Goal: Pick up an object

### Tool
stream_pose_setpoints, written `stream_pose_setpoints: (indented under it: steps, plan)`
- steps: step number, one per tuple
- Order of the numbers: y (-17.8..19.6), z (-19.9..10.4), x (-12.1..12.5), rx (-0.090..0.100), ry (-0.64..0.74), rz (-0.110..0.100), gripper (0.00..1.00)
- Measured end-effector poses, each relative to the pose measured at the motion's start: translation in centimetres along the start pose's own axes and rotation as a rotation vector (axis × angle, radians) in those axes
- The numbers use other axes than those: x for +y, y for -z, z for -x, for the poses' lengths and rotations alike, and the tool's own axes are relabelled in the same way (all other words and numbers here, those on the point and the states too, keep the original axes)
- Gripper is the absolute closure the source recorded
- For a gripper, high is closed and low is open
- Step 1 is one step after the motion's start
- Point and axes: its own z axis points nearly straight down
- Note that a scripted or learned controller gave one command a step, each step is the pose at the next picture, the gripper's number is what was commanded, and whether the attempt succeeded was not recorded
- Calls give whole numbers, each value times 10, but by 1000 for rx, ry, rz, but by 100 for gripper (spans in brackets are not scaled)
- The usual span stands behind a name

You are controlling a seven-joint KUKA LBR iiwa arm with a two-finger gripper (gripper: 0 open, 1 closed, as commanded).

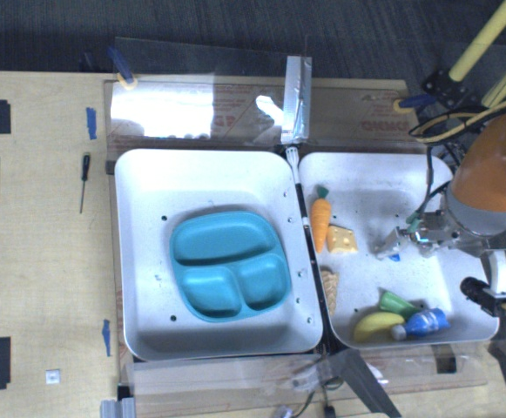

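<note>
In the right bin a toy carrot lies along the left wall, and a yellow cheese wedge touches its right side. A brown bread-like piece rests below them by the divider. Near the front wall a yellow banana, a green piece and a blue bottle sit bunched together. My gripper hangs low over the middle of this bin, right of the cheese and above the banana group. A small blue bit shows at its tip.
The left bin holds a blue divided plate. The arm's orange band and cables overhang the right bin's right wall. A clear upright panel stands behind the bins.
</note>
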Motion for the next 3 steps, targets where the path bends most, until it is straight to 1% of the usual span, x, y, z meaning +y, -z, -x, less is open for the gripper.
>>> stream_pose_setpoints:
  steps: [1, 2, 3]
  plan:
    - [11, 0, 1, -1, -2, 5, 100]
    - [1, -21, 23, -1, 74, 1, 100]
    - [150, -95, 8, 2, 201, 7, 100]
